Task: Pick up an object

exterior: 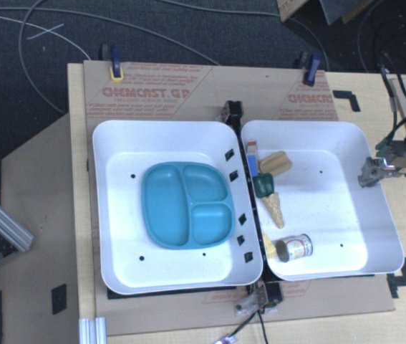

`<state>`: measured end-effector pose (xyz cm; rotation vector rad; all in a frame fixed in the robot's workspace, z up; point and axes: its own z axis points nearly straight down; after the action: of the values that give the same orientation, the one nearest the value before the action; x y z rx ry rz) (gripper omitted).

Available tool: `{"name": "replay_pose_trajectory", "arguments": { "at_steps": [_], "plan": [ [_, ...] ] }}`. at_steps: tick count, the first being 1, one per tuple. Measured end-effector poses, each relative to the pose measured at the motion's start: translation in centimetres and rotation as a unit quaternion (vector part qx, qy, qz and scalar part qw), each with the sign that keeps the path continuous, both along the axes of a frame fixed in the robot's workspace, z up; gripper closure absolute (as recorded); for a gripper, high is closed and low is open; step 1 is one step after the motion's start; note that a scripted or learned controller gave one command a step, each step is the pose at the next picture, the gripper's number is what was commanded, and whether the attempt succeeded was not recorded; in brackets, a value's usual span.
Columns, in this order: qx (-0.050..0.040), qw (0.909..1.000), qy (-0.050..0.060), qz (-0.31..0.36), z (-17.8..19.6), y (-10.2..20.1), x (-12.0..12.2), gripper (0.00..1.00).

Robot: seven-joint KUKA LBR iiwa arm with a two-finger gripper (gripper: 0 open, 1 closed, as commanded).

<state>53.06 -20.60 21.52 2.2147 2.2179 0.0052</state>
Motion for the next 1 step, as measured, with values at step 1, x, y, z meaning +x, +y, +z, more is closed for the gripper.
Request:
{"name": "replay_pose_trajectory", "arguments": {
  "at_steps": [1],
  "plan": [
    [0.0003,1.0,0.001,0.0,4.44,-0.03,0.13,1.0]
  ]
}}
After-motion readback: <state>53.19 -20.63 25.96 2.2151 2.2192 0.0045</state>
